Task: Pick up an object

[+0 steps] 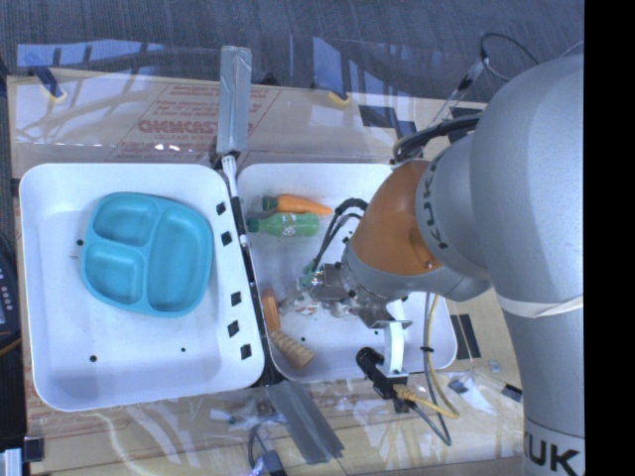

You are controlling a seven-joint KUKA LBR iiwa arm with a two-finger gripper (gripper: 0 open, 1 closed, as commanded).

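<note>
Camera view: gripper low in right bin, grip state unclear; confirm hold on something before lifting.

Light: bright, even, cool-toned from overhead | Glare: white streaks across the clear sheet behind the bins; a soft sheen on the arm | Shadows: faint, short, under the blue tray | Focus: slightly soft overall; small items near the gripper perhaps blurred.

One cam overhead, slanted down on both bins.
</note>
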